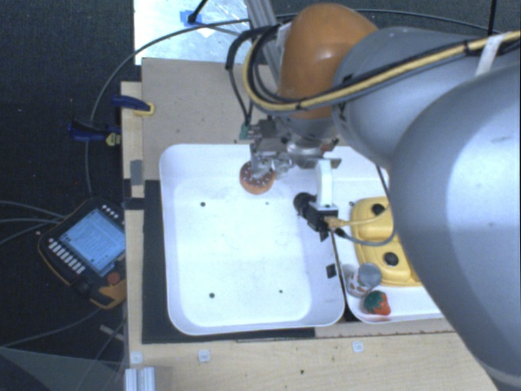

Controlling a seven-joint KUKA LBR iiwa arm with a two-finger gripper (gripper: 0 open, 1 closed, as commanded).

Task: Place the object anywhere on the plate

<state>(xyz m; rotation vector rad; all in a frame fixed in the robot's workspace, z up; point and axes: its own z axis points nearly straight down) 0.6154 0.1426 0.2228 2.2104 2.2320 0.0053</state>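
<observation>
The object (257, 179), a small round brownish piece, is seen at the claw (262, 169) near the far edge of the left bin (244, 300); whether it is gripped cannot be told. The yellow plate (383, 243) lies in the right bin (423, 304). If loosely held, the object could be dropped short of the plate.

Grey arm (440, 137), orange band (326, 39), black cables (260, 80)

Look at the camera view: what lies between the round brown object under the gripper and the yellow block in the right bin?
A black fitting on the arm, with the round brown object to its left and the yellow block to its right.
</observation>
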